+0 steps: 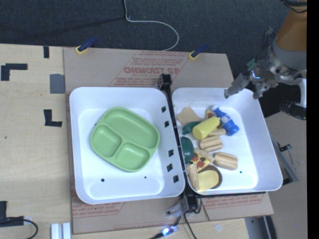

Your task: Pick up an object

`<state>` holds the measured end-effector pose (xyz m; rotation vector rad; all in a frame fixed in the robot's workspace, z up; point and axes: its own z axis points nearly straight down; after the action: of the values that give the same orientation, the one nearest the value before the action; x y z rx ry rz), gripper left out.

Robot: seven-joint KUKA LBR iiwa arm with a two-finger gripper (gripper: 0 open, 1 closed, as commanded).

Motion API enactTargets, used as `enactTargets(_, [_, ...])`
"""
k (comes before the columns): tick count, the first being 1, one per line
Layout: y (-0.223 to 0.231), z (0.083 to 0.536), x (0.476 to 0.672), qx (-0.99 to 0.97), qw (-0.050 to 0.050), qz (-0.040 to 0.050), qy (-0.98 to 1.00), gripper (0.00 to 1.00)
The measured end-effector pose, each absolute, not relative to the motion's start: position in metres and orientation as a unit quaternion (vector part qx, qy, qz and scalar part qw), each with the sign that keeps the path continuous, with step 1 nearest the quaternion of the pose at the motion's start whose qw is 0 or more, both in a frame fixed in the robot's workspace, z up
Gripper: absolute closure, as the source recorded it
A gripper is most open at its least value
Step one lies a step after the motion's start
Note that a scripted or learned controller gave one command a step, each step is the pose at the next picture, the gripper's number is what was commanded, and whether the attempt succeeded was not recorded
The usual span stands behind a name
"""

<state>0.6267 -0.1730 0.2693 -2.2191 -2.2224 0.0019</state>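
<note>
Arm (291, 31) sits at the upper right w/ its orange band showing; gripper (245, 87) hangs over the far right corner of the right bin (259, 148), up near the rim; two dark fingers (234, 88) are spread apart, released, w/ nothing between them.

Right bin holds the pile of objs, all bunched toward its left and middle; yellow cylinder-ish piece (205, 128) lies tilted in the centre, touching a blue toy (225, 121) just to its right; a tan flat piece (187, 115) sits behind them toward the bin divider; dark green bits (187, 143) lie by the left wall; two bread-coloured rolls (211, 142) lie side by side below the yellow piece, another tan roll (225, 160) nearer the front; a brown-and-yellow rounded item (207, 178) sits at the front left corner. Gripper is well apart from the pile, touching none of it.

Left bin (79, 148) carries a green divided plate (124, 139), three compartments, lying flat around the middle; both bins rest on a cardboard sheet (144, 68) on the bench; a white cable (149, 21) loops across the dark floor behind.
</note>
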Motion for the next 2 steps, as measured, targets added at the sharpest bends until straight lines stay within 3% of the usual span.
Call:
enactTargets(1, [-0.126,0.106,0.57,-0.706,0.009,0.0044,-0.708,0.0])
enactTargets(2, [-0.107,0.092,0.556,-0.71,-0.018,-0.0011,-0.704,0.0])
